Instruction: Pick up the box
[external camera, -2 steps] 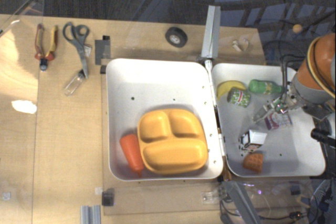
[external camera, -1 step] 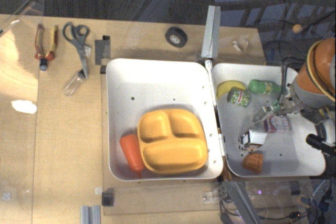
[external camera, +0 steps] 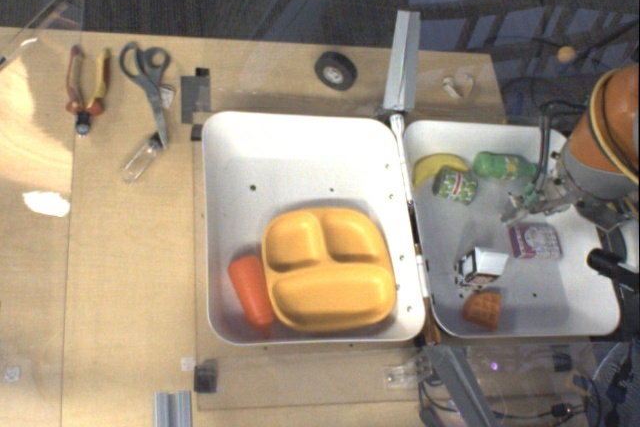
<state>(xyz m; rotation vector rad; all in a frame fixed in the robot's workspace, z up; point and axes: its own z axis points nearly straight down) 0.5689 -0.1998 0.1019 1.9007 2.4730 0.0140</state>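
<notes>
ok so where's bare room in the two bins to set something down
Left bin: the whole far half is bare, above the yellow tray and orange carrot. Right bin: bare near right corner, right of the white box and orange block. Crowded along its far side: banana, can, green bottle, end effector.

Looks like a robotics lab: pale wooden surface [external camera: 110, 245] with two white bins [external camera: 300, 130] bolted side by side, pliers [external camera: 84, 85], scissors [external camera: 148, 80] and tape roll [external camera: 336, 70] nearby (grey carpet beyond).
</notes>
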